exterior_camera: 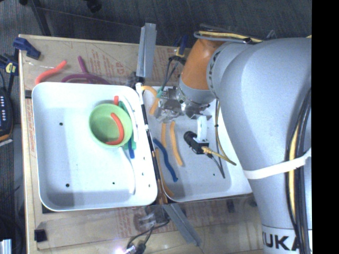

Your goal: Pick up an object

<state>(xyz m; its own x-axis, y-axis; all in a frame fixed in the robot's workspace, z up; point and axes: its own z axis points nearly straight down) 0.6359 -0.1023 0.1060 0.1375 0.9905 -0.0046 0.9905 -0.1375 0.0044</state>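
My gripper [168, 110] hangs low over the far left corner of the right bin [212, 187], under the grey arm with its orange band. Just below it lie two thin orange strips [175, 144], and a curved blue piece [164, 162] lies nearer the bin's left wall. A yellow-orange piece [153, 102] sits by the gripper's left side. A thin black rod [219, 166] lies further right. Nothing can be seen between the fingers.
The left bin [63, 163] holds a green bowl [108, 125] with a red curved piece [119, 126] in it, and a blue item [131, 149] beside it. On the bench beyond the bins lie an orange tool [50, 72] and a purple hose [85, 78].
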